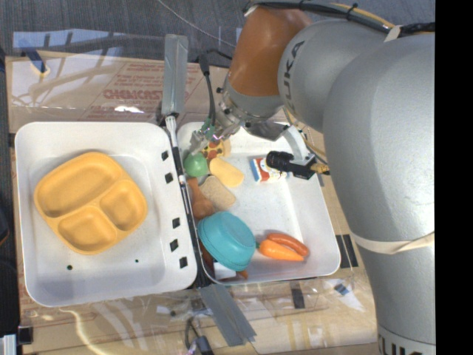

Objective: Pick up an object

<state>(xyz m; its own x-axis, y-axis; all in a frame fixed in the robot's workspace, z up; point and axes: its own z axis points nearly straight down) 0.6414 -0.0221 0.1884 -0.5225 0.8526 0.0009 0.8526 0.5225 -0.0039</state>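
Note:
The right bin (314,205) holds a heap of toy food. A green round piece (196,166) lies by the left wall, with a pale yellow piece (228,173) and a tan bread slice (219,192) beside it. A teal bowl (227,239) sits at the front, and an orange carrot (281,251) and a red sausage (287,240) lie to its right. A small red, white and blue item (260,170) rests mid-bin. My gripper (210,134) is down in the bin's back left corner, just above the green piece; the wrist hides its tip.
The left bin (44,272) carries a yellow divided plate (90,200). A grey divider (175,72) with black clips runs between the bins. The bulky grey arm (369,124) covers the right bin's back right part. A black part (290,164) juts over the bin.

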